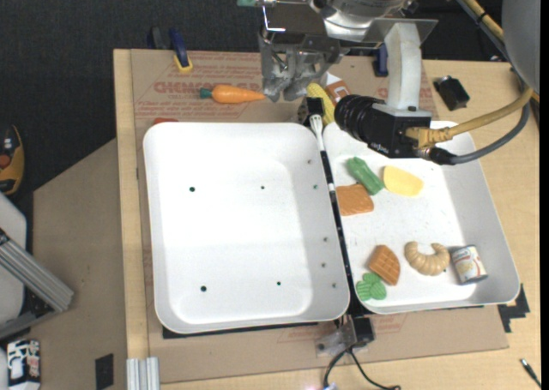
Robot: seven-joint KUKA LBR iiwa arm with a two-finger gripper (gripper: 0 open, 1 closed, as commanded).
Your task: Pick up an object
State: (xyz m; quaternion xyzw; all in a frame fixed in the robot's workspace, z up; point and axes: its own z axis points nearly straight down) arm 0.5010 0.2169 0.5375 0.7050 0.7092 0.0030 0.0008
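Carrot lies on the cardboard behind the left bin; the gripper hovers just right of it. Toy foods fill the right bin. Best to descend squarely over one item.

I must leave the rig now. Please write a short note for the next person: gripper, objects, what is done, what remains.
Gripper: above the bench behind the bins; nothing visibly held.
Right bin: green piece, yellow piece, orange block, waffle, croissant, small can, green leaf.
Carrot: on the board behind the left bin.
Done: no pick visible.
Left: pick up an object.
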